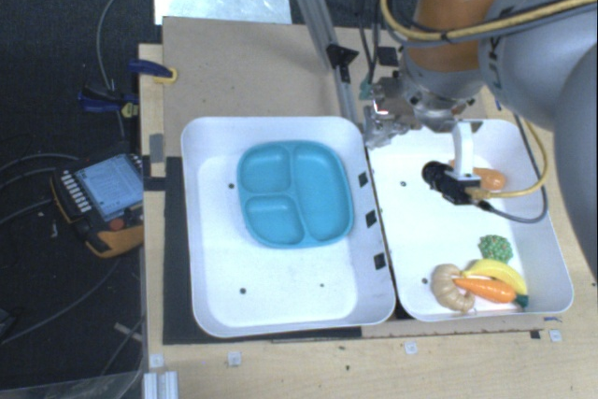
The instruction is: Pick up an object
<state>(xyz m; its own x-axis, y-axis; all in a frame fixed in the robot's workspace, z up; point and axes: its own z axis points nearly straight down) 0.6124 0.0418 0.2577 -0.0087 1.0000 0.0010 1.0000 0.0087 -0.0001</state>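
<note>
In the right bin (413,234), carrot (486,289) touches banana (501,272) beside broccoli (495,248).

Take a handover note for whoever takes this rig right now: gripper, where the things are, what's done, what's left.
Gripper: at the far edge of the right bin, by the divide between bins; not seen holding anything.
Things: orange piece in the far part of the right bin; green piece, banana, carrot and tan piece clustered at its near corner. Blue divided plate in the left bin.
Done: nothing lifted.
Left: choose one object, grasp, lift.
</note>
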